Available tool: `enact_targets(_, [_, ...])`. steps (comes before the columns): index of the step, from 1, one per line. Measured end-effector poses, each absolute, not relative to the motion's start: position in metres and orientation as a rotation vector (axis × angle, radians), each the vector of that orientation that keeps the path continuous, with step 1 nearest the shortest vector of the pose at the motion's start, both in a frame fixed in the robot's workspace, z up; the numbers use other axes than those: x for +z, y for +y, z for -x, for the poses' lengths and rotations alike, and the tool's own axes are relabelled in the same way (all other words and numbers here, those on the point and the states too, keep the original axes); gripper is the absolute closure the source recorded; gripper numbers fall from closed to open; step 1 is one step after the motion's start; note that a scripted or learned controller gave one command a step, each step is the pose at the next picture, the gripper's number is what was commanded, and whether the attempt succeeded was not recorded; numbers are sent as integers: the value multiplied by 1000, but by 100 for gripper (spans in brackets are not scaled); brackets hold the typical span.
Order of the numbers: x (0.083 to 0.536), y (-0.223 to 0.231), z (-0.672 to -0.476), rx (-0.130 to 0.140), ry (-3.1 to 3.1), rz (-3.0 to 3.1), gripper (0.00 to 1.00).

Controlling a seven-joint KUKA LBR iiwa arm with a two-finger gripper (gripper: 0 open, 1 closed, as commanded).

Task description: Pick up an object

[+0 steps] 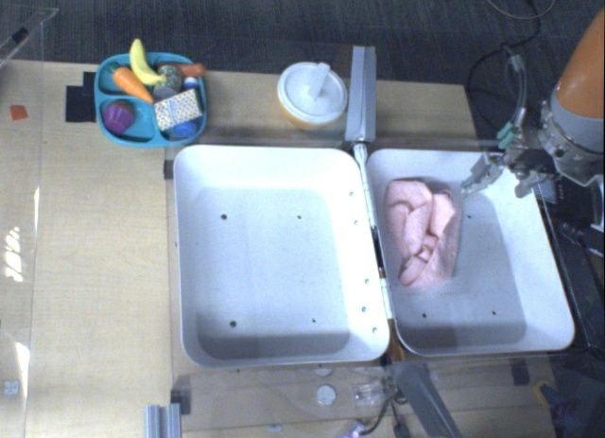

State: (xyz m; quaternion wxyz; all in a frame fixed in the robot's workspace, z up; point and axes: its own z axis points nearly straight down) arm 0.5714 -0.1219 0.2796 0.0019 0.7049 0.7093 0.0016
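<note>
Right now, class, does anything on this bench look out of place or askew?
Nothing stands out. The pink cloth lies crumpled in the right bin, the left bin sits square beside it, and the blue tray holds its toys tidily.

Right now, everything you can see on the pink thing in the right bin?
The pink cloth looks like soft fabric, pale pink, crumpled into rounded folds with no flat edge showing. It lies loose on the floor of the right bin, in the bin's upper left part, close to the left wall, stretching from near the top wall down toward the middle. It rests on the bin floor alone. The gripper hangs at the cloth's upper right, apart from it, with nothing held.
</note>
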Motion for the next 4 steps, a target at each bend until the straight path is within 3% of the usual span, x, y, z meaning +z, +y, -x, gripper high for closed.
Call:
enact_targets(1, [157,-114,-584,4,2139,-2298,0])
enact_targets(2, [93,-89,-598,22,2095,-2322,0])
enact_targets(3, [93,-83,-623,18,2185,-2239,0])
enact_targets(4, [93,-96,-616,20,2352,-2061,0])
